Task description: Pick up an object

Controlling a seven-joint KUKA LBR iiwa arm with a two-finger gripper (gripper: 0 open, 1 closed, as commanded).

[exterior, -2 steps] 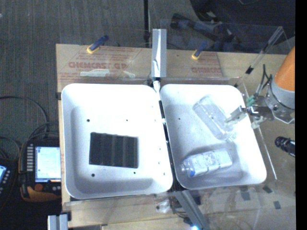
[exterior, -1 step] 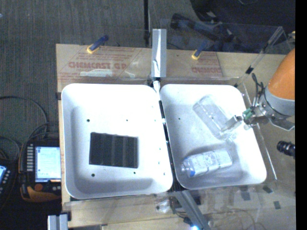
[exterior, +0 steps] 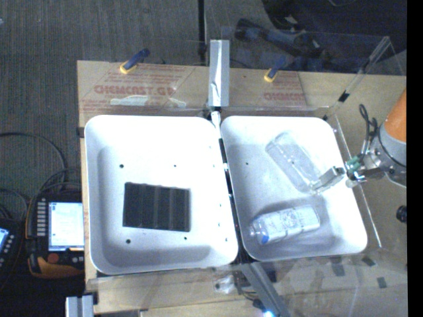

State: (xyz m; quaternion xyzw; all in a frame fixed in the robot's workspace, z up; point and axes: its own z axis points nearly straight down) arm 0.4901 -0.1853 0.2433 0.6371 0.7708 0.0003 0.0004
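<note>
- Two clear plastic bottles lie in the right bin. The upper bottle lies slanted, its top end toward the bin's far middle and its lower end toward the right wall. The lower bottle, with a pale label and a blue cap at its left end, lies nearly level near the front wall.
- One end effector reaches in over the right wall, its pale tip just beside the lower end of the upper bottle; how far it is open cannot be made out, and nothing can be seen held in it.
- Behind it, the grey wrist and orange band of the arm sit at the right edge.
- The left bin holds a flat black ribbed block lying near its middle.
- Both bins rest side by side on the desk, with two yellow-and-blue clamps at its far edge.
</note>
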